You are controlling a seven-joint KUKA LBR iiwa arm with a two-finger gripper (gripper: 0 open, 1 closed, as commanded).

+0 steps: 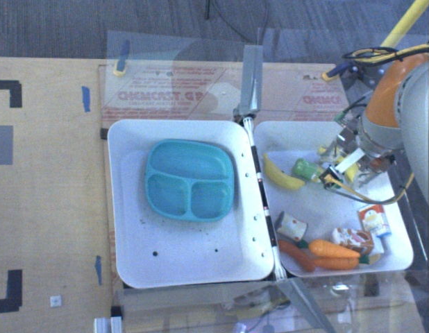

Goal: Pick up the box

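A small white and brown box (292,225) lies in the right bin (402,255), near its front left, just above a red pepper (296,252) and a carrot (334,250). A red and white carton (374,221) with a blue cap lies near the bin's right wall. My gripper (341,159) hangs over the back middle of the right bin, well behind both. It is beside a green object (306,168), and nothing shows in its grasp.
A yellow banana (280,176) lies left of the green object. A red-and-white patterned item (353,238) sits by the carrot. In the left bin (131,255) is a teal divided plate (190,180). A metal divider (259,193) separates the bins.
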